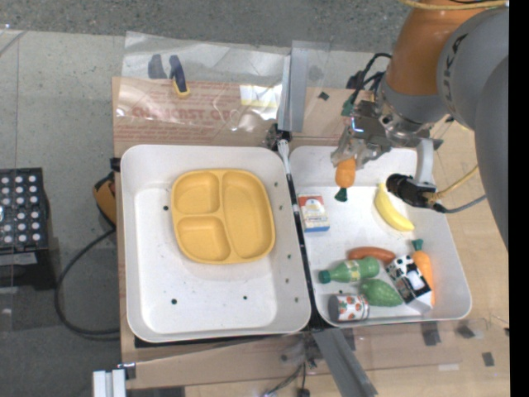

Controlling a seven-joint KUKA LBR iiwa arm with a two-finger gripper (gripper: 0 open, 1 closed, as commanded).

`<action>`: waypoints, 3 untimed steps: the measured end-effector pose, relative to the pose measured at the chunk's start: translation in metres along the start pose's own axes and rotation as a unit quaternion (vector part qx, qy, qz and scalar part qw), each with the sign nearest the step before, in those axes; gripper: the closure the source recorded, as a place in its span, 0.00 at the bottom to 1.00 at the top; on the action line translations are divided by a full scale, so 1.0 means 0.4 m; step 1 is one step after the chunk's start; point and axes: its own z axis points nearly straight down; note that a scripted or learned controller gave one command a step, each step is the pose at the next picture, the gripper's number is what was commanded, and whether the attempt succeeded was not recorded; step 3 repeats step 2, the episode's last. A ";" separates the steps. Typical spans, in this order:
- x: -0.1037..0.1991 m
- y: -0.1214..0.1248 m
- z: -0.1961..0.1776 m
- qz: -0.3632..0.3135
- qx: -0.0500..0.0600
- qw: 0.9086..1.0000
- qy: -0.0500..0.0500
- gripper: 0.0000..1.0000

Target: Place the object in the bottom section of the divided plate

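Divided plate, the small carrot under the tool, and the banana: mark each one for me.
divided plate [223,216], camera view, on the ridge where its sections meet.
small carrot [345,173], camera view, on its orange body, hanging at the tool.
banana [392,210], camera view, on the middle of its curve.

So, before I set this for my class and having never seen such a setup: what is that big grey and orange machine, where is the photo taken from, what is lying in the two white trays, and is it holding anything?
It is a robot arm, reaching in from the right, with a two-finger gripper at its tip. The one camera sits above the bench and looks down at a slant. The left bin holds a yellow divided plate with three sections. The right bin holds toy groceries: a banana, a small carton, a green bottle, a small can and others. A small toy carrot hangs from the gripper, pinched between its fingers, above the right bin. The job is to place it in the plate's bottom section.
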 end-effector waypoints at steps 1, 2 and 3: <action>0.234 0.028 0.109 -0.120 0.000 0.993 0.003 1.00; 0.234 0.029 0.108 -0.120 0.000 0.993 0.003 0.00; 0.234 0.029 0.108 -0.120 0.000 0.993 0.003 0.00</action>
